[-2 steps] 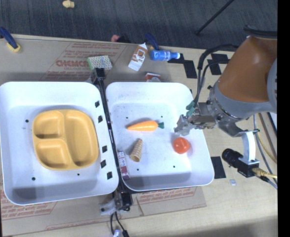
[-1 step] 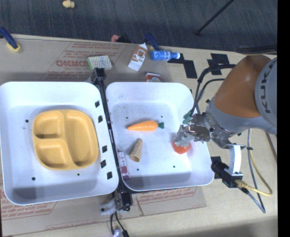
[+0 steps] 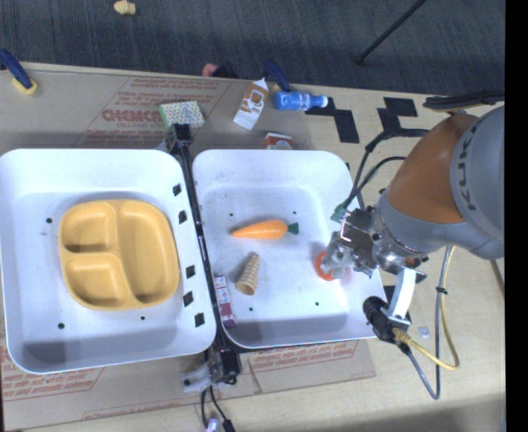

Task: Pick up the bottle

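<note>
The gripper (image 3: 337,257) is low at the right bin's (image 3: 272,318) right wall, at the end of the grey arm with its orange band (image 3: 434,183). Right against its tip lies a small red and pale item (image 3: 325,265); the gripper hides part of it, so I cannot make out its shape or whether it is held. On the bench behind the bins lies a blue bottle-like thing (image 3: 297,102) on its side, far from the gripper.
An orange carrot (image 3: 261,230) and a tan cone (image 3: 247,274) lie mid right bin. A yellow divided plate (image 3: 120,252) sits in the left bin (image 3: 30,331). Small cartons (image 3: 252,103) and a green packet (image 3: 182,113) lie behind the bins. A yellow cable (image 3: 430,354) hangs by the wrist.
</note>
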